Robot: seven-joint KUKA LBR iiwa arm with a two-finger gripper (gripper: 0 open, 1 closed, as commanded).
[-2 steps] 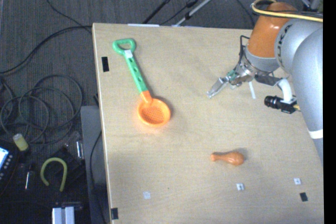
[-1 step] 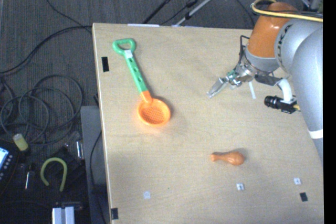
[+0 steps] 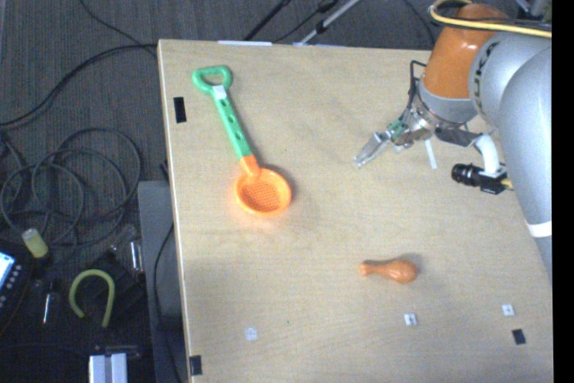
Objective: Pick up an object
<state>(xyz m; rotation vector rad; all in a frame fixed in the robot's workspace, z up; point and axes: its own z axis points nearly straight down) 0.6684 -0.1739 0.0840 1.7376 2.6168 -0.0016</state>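
A toy strainer spoon with a green handle and an orange bowl (image 3: 263,191) lies on the left part of the wooden bench top (image 3: 323,300). A small orange drumstick-shaped toy (image 3: 392,270) lies nearer the front, right of centre. My gripper (image 3: 366,151) hangs over bare wood at the right, pointing left and down. It is open, with nothing between its fingers. It is well to the right of the spoon and well behind the drumstick toy, touching neither.
The grey arm with its orange band (image 3: 457,58) fills the right side of the bench. Off the bench's left edge the floor holds cables (image 3: 72,175) and small tools. Bare wood lies between the two toys.
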